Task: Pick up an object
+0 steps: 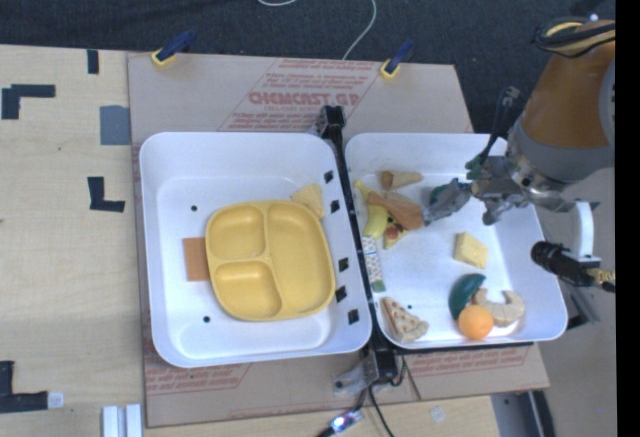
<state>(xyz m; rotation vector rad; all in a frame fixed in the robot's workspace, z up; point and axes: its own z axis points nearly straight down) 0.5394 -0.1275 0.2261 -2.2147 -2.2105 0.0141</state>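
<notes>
Gripper sits low in the right bin, just beside the brown stick-shaped piece near the divider; grip state cannot be judged from this angle. That piece looks like light, stiff toy food (likely smooth plastic, so slippery). Best taken across its narrow width, mid-length, clear of the yellow piece touching it.

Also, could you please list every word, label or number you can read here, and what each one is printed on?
"CHEMCAST GP", red print on the brown sheet behind the bins: roughly legible, blurred.
Smaller red lines below it: too blurred to read.
Red print on the sheet's front edge: too small to read.
Narrow packet in the right bin: print unreadable.
</notes>
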